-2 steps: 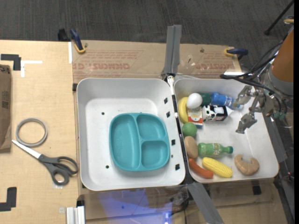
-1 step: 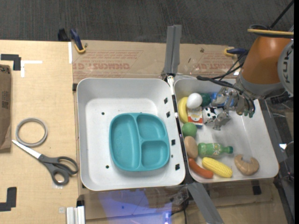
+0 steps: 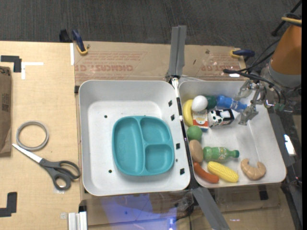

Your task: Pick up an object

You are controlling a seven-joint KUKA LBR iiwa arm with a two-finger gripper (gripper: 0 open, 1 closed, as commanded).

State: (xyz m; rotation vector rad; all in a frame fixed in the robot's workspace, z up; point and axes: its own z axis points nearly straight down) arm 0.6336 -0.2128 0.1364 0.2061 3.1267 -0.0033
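Note:
The right bin (image 3: 268, 133) holds several toy foods. A white egg (image 3: 199, 102), a yellow banana (image 3: 187, 112) and a blue bottle (image 3: 225, 101) lie along its far side. A black-and-white cow toy (image 3: 221, 117) sits just below the bottle. Toward the front lie a green bottle (image 3: 219, 153), a corn cob (image 3: 223, 171), a red sausage (image 3: 206, 174) and a croissant (image 3: 253, 169). My gripper (image 3: 247, 102) hangs over the bin's far right part, just right of the blue bottle's end. It is open, with nothing between its fingers.
The left bin (image 3: 96, 128) holds a teal divided plate (image 3: 143, 145). A green ball (image 3: 194, 132) and a brown potato (image 3: 195, 151) lie by the right bin's left wall. Scissors (image 3: 50, 166) and a tape roll (image 3: 32, 135) rest on the bench at left.

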